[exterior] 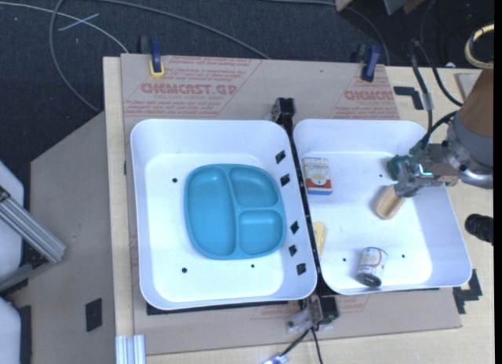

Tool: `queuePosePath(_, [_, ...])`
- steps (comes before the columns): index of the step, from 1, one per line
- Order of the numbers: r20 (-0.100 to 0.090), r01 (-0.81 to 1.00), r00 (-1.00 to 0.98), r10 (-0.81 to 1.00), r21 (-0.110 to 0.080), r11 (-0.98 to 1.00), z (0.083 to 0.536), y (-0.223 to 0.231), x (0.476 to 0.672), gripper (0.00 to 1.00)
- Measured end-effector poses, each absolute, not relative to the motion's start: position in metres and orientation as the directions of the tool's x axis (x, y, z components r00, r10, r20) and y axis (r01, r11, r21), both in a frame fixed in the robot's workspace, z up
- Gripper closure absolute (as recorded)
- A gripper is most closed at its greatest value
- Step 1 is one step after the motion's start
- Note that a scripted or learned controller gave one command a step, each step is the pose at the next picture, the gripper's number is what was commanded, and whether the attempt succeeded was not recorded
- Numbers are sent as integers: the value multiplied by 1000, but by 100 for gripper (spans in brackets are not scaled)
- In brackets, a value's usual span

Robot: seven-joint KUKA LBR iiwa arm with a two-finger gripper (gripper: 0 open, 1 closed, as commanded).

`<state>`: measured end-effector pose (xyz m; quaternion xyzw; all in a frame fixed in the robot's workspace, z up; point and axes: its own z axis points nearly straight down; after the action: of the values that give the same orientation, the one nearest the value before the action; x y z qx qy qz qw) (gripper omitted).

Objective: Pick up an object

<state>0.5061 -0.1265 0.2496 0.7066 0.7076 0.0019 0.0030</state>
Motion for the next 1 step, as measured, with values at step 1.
queuePosePath(1, [2,1000,-4,1000,-3,4,235,-76,517,100])
